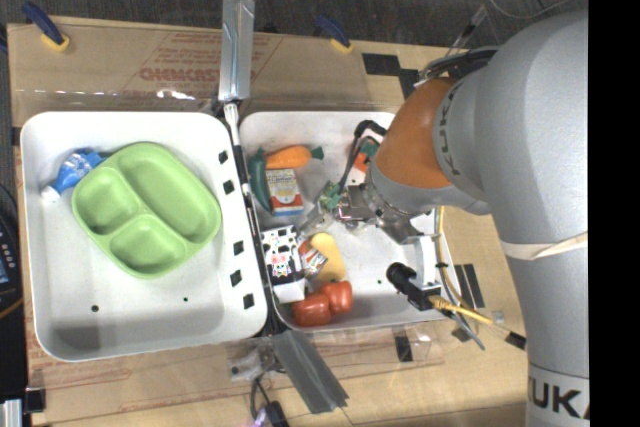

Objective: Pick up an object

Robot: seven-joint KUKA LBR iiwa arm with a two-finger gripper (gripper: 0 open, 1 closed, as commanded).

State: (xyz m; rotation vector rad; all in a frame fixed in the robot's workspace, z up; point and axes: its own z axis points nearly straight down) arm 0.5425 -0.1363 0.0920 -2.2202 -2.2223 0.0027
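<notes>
The pincer [336, 205] hangs low in the right bin [300, 127], and we cannot tell how wide it gapes; with the small carton [284, 192] at its nine o'clock, we judge nothing lifted yet.

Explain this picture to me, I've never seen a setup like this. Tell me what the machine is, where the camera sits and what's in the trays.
The big grey shape with the orange band is a robot arm, reaching in from the right. One camera, fixed above, looks down at a slant. The arm's claw hangs low over the right bin, among an orange carrot-like toy, a small carton, a yellow piece and a red piece. The left bin holds a green divided plate and a blue item. Whether the claw grips anything is unclear.
</notes>
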